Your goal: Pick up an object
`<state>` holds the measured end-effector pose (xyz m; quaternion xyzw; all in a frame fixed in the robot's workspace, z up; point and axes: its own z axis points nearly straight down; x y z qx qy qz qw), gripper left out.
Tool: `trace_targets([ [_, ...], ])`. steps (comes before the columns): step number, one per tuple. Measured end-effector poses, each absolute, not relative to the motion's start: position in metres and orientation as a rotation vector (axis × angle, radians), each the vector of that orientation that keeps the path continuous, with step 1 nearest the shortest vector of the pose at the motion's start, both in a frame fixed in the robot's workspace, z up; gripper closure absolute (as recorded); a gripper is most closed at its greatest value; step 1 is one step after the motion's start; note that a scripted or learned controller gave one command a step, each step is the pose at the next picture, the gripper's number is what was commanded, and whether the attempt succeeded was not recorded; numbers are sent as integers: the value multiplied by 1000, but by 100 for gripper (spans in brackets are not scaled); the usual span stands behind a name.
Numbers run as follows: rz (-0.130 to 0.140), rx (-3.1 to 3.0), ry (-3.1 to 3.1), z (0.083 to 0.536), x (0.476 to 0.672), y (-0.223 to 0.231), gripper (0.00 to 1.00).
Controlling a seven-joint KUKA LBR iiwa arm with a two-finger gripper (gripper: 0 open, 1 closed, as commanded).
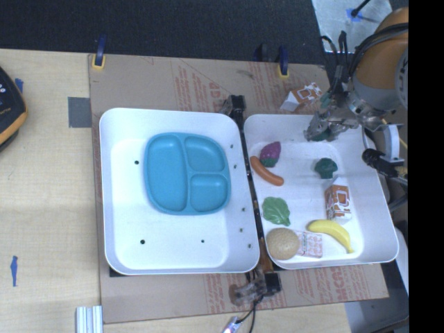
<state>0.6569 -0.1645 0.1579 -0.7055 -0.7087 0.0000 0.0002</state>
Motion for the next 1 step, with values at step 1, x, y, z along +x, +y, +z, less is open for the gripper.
trace_targets([
  [1, 2, -2212, -2228, 203, 643, -57, 100],
])
